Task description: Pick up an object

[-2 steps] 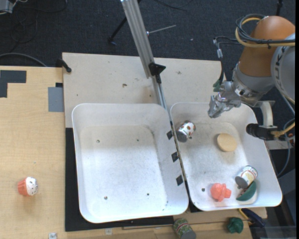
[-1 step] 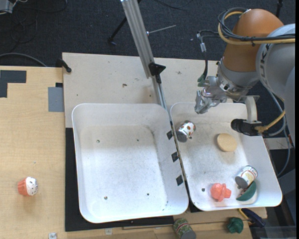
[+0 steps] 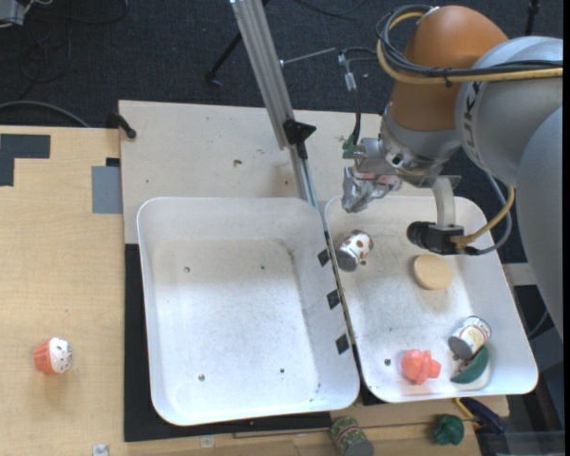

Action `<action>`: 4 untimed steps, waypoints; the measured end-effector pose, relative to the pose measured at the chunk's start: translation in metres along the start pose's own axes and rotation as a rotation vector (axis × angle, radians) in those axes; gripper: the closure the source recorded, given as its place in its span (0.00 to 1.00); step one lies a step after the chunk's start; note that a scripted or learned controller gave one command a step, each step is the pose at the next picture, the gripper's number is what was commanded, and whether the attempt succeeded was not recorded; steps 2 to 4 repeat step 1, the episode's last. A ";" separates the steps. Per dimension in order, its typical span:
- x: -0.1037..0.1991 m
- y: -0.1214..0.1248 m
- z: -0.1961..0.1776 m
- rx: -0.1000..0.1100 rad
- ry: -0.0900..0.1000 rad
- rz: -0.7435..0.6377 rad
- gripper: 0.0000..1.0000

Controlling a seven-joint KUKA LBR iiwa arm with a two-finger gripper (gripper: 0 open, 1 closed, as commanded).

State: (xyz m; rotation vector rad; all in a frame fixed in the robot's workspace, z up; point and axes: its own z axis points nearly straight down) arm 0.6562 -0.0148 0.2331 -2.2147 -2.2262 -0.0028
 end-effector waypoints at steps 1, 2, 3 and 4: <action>0.048 -0.007 -0.002 0.004 0.000 0.001 1.00; 0.048 -0.007 -0.002 0.004 0.000 0.001 1.00; 0.048 -0.007 -0.002 0.004 0.000 0.001 1.00; 0.048 -0.007 -0.002 0.004 0.000 0.001 1.00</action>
